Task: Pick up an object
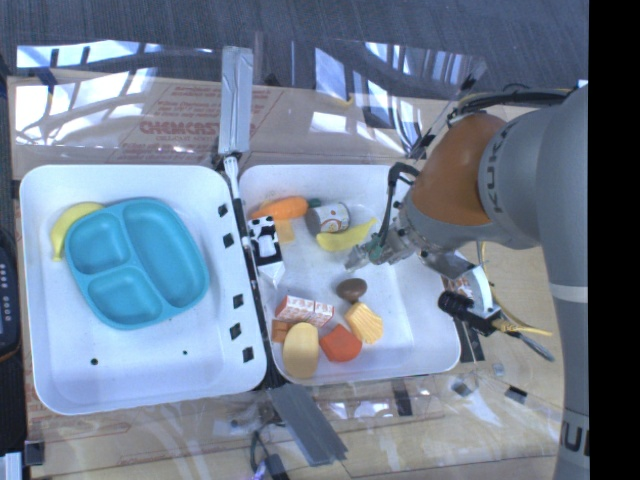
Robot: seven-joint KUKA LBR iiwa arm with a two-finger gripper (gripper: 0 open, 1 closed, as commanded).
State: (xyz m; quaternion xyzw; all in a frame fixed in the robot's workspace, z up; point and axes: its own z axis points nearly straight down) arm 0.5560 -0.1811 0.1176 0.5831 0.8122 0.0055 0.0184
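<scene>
Grey arm hides the right bin's far corner; claw state unreadable above the banana.

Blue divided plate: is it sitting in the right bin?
No, the blue divided plate lies in the left bin, beside a yellow banana.

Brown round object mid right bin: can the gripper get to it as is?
Probably yes. The gripper hangs just above and slightly right of the brown round object, which lies alone on bare bin floor. The yellow wedge sits close below it, apart.
</scene>
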